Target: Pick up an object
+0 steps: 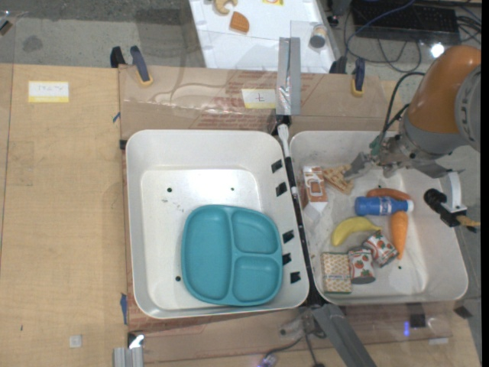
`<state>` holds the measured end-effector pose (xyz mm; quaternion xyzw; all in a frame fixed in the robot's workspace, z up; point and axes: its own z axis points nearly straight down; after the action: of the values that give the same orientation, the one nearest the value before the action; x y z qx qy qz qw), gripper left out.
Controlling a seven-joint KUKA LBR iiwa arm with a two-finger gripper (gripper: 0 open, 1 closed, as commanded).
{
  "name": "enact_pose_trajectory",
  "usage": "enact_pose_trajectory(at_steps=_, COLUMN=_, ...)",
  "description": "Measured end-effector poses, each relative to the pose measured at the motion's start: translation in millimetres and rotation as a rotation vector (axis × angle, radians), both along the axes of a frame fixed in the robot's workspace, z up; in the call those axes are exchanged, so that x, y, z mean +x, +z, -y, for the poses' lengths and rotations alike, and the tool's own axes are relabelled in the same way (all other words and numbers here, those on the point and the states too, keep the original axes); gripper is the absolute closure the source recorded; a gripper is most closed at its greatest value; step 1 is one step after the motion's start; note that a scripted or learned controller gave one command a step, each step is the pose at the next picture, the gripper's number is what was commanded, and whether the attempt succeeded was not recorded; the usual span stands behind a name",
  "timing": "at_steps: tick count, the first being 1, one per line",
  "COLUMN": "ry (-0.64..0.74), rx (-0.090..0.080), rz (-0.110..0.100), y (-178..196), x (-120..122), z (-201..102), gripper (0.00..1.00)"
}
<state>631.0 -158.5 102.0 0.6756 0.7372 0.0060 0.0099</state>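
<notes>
Claw [365,161] over right bin [428,147], near waffle [334,179]; aperture indiscernible.

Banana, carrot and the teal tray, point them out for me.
banana [354,229], camera view, middle of its yellow curve.
carrot [399,234], camera view, middle of its orange body.
teal tray [206,252], camera view, floor of its large left compartment.
</notes>
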Motion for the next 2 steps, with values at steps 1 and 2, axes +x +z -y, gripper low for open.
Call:
enact_pose_trajectory(at_steps=1, ry=0.026, rx=0.003, rz=-0.007, y=-2, x=-66, z=4, gripper=0.00)
enact_pose_trajectory(at_steps=2, ry=0.004, rx=0.002, rz=-0.004, y=-2, x=-106, z=22, gripper=0.00)
